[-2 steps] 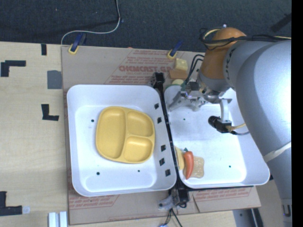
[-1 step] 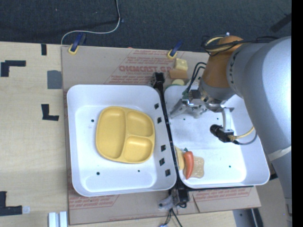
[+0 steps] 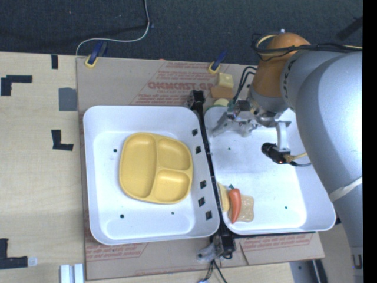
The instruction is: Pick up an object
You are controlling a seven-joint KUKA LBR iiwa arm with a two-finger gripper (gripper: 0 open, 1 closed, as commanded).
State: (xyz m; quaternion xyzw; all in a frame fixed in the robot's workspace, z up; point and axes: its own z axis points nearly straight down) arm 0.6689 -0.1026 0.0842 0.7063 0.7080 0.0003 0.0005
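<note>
The arm reached in from the right, its pincer (image 3: 235, 122) low over the far left corner of the right bin (image 3: 294, 187), close to the divider between the bins. Whether the pincer was released or clenched could not be told from this view; nothing was visibly grasped.

The likeliest things to pick lay in the same bin's near left corner: an orange, carrot-like piece (image 3: 234, 204) resting against a pale tan object (image 3: 245, 208), with a yellow sliver (image 3: 224, 198) just beside them, pressed against the divider. They sat well apart from the pincer. The left bin (image 3: 106, 217) held a yellow divided plate (image 3: 155, 167).

To do the step well, the pincer probably needed to travel toward the near side along the divider and descend centred on the orange piece, closing across its narrow width. The bin wall and the touching neighbours were the risk: a descent too close to the divider could clip the wall or pinch two things together.
</note>
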